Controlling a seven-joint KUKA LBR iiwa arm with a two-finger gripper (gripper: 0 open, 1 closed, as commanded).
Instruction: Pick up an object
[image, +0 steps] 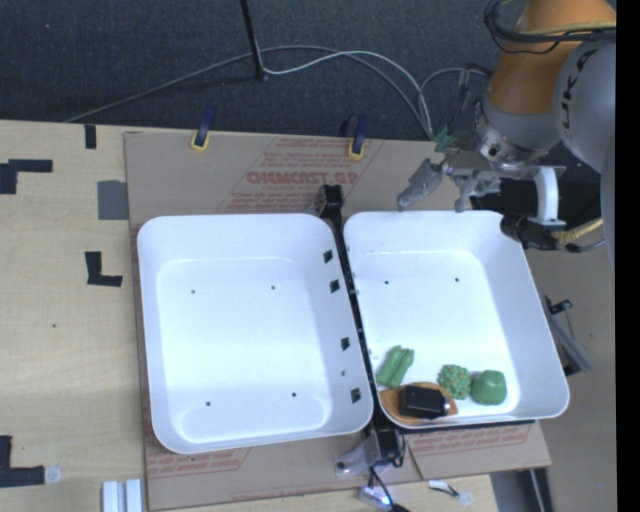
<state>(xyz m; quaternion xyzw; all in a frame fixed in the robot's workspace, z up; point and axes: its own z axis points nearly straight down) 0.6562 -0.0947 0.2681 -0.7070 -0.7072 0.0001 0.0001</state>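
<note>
Camera view: fingers (418, 190) apart, empty.

Cardboard sheet (300, 175) with red lettering laid flat on the bench (60, 300). 2 clamps, blue and yellow (204, 131) (356, 136), fixed on the sheet's far edge. Black tape marks (98, 270) near the bench's left edge. Grey cable (330, 58) beyond the far edge.

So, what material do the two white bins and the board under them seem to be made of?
The left bin and the right bin look like smooth moulded plastic: rounded corners and a soft sheen. The board beneath looks like matte brown cardboard, with red printed lettering and blue-and-yellow clamps on its far edge.
</note>
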